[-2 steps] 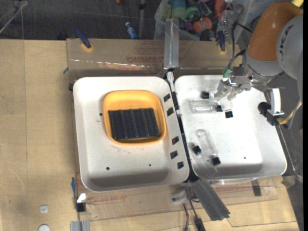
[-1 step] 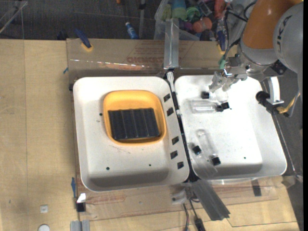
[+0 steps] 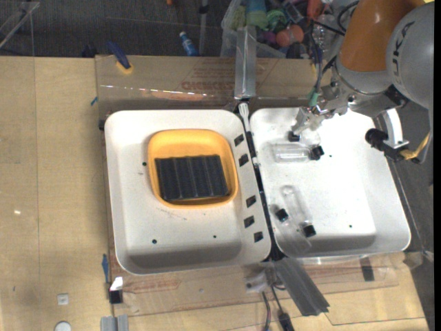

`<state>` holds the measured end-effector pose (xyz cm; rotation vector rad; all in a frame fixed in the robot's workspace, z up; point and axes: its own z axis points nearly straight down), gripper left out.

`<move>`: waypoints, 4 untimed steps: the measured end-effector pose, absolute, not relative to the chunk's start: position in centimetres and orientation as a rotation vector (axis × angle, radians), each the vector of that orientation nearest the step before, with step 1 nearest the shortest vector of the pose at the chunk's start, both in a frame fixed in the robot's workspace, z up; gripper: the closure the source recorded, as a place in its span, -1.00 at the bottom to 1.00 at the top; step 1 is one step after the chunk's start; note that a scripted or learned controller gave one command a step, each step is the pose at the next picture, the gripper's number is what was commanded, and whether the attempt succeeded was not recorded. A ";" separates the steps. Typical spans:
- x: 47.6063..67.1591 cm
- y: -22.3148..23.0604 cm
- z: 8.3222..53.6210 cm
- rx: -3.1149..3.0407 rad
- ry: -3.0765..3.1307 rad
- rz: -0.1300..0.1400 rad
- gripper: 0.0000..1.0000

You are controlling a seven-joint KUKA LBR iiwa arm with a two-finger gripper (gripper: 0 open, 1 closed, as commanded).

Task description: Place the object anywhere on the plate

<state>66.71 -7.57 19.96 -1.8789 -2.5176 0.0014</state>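
A yellow plate (image 3: 158,147) lies in the left bin (image 3: 127,219), and a black ridged slab (image 3: 191,178) rests on it. In the right bin (image 3: 358,205) lie two clear plastic tubes with black caps. One tube (image 3: 289,153) is near the back and the other (image 3: 293,209) is nearer the front. My gripper (image 3: 304,129) hangs over the back of the right bin, just above and behind the rear tube. Nothing shows held in it.
A metal divider (image 3: 248,164) with black clips runs between the two bins. The grey arm with its orange band (image 3: 375,29) reaches in from the upper right. A crate of coloured toys (image 3: 282,9) stands behind the bench.
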 end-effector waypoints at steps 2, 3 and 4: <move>66.7 -4.4 24.9 -1.528 -2.752 -0.003 1.00; 66.7 -7.5 26.1 -1.487 -2.774 -0.002 1.00; 66.8 -9.1 28.2 -1.430 -2.805 -0.001 1.00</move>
